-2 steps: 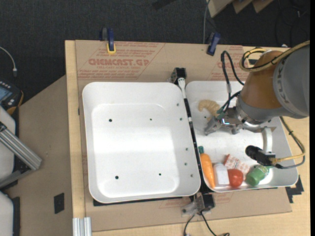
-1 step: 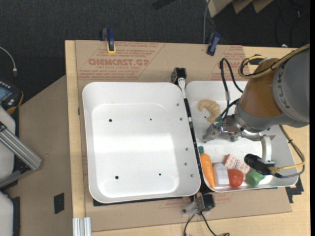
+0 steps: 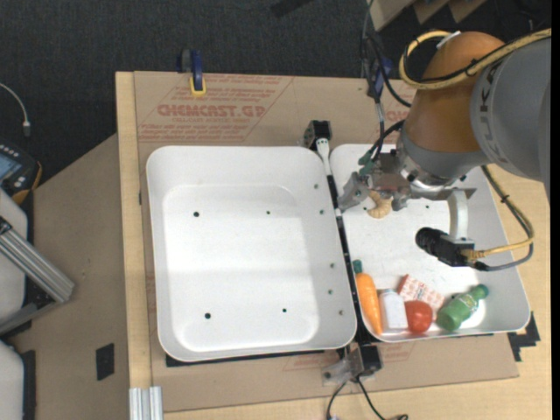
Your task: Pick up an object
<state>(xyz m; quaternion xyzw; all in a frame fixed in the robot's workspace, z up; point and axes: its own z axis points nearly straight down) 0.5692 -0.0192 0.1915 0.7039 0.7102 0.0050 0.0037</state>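
The gripper (image 3: 377,191) is seen low over the upper part of the right bin (image 3: 389,256), close to the wall shared with the left bin (image 3: 236,261). A tan piece (image 3: 380,206) lies right at its tip and is judged to be the thing aimed at. The tip is covered by the wrist from this angle, so it cannot be told whether the gripper is spread or closed, nor whether the tan piece is gripped or merely touched.

For the step to be done well, the gripper should be centred over the piece before any closing is made, with the piece taken across its narrower side. The dividing wall is near, so the approach and the lift are best kept straight up and down, with no sideways drift toward it. A slow first rise is advised, so that a slipped grasp can be noticed while the piece is low over the bin floor.

The tan piece is small, pale and lumpy in outline, possibly a toy food item, though only part of it is shown. A rounded shape of that kind is likely to squirt out of a poorly centred grip. It sits alone, well apart from the carrot (image 3: 368,303) and bottle (image 3: 460,308) along the near wall.
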